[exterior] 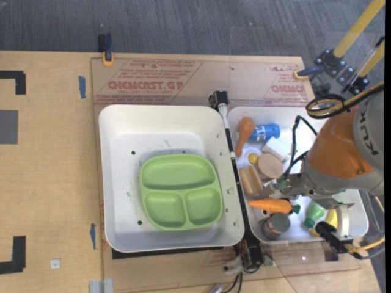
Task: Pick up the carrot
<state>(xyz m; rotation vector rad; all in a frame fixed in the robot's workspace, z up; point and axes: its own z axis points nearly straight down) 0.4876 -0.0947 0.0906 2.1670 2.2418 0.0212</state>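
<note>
Carrot (270, 205) is lying in right bin (360, 221), pointing at its left wall, w/ a can (276, 225) crowding it just below. Gripper (297, 191) is hovering just right of carrot; can't tell jaw state. Left bin (116, 182) is holding a green tray (181, 191).

Place: a robot laboratory or test workshop, not a home.
Bench: a plain wooden board (49, 182), with black tape marks (13, 81) at the left and small blue tape pieces (82, 86).
Sheet: a clear plastic sheet (153, 81) at the far side, protective film with red printing on it.
Clamp: a small blue and yellow one (107, 46) at the far edge.
Bins: two shallow white bins (116, 163) side by side (the right one full of toy food).
Floor: grey carpet (183, 17).
Machine: an industrial arm (342, 154) with loose black cables (324, 105).
</note>
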